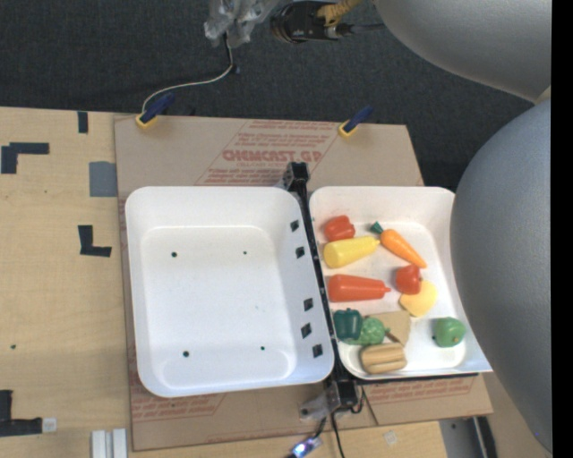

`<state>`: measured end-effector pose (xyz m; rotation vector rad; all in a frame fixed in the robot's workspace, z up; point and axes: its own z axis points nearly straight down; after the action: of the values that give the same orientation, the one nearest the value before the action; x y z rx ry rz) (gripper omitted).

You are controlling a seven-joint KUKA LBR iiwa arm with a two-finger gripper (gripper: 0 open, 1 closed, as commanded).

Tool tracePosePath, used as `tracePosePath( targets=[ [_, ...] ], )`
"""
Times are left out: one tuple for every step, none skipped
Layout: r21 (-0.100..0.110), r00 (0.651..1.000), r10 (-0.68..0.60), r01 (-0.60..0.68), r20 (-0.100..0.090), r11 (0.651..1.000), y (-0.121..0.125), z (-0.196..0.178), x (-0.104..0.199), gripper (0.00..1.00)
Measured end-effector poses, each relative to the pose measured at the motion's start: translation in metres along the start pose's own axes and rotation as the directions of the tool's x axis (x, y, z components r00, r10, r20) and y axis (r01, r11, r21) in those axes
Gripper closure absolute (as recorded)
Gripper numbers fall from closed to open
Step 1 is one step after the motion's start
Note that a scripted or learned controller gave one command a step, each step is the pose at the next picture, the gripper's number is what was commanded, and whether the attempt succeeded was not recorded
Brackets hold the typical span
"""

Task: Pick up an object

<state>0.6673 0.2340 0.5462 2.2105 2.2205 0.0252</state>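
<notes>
The right bin [440, 200] holds several toy foods. Among them are a red tomato [337, 227], a yellow pepper [349, 251], an orange carrot [400, 247], a long red pepper [356, 287], a small red piece [408, 279] and a yellow piece [419, 300]. Nearer the front lie a dark green pepper [347, 324], a broccoli [372, 332], a tan bun [383, 359] and a green ball [448, 332]. My gripper [233, 21] is at the view's top edge, far behind both bins and blurred.
The left bin [143, 207] sits beside the right one on a cardboard sheet [260, 152]. A black clip strip [304, 268] runs along the shared wall. The thick grey arm [515, 268] overhangs the right bin's right side.
</notes>
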Motion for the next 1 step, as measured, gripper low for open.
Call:
tracePosePath(
  targets=[
    [0.031,1.0,0.006,-0.007,0.011,1.0,-0.0141,0.1494,-0.0353,1.0]
  ],
)
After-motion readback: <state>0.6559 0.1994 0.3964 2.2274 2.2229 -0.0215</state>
